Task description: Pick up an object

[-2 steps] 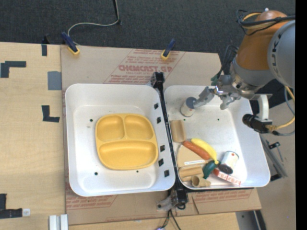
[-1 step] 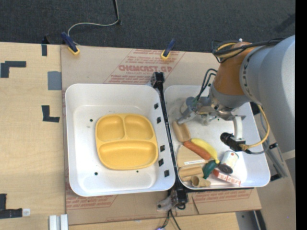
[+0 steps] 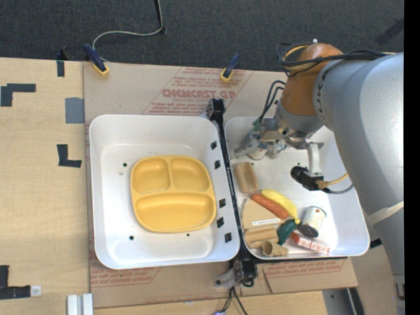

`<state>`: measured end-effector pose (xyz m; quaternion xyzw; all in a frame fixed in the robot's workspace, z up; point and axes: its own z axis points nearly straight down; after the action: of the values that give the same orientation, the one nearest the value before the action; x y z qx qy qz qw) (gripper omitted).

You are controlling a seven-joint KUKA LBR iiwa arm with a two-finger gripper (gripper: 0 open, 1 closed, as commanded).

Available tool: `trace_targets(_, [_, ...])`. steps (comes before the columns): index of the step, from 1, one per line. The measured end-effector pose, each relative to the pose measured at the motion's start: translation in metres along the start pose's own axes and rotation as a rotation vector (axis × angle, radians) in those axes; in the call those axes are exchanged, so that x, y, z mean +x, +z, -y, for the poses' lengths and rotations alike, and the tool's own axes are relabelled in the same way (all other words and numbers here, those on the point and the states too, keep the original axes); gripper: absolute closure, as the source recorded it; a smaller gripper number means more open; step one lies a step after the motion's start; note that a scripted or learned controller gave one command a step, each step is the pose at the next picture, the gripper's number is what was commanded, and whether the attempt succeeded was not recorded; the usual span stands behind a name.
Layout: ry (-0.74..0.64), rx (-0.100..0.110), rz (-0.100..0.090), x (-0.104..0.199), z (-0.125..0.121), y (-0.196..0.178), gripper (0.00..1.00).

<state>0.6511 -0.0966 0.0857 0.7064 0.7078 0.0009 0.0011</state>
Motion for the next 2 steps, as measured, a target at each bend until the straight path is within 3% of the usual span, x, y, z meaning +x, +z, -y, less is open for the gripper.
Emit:
trace_targets(1, [-0.001,0.001,0.000,-0.0029,-0.0179,0.0003,0.00])
trace_targets(2, [0.001,0.001,0.002,-0.0003,-0.0176,0.0004,0.00])
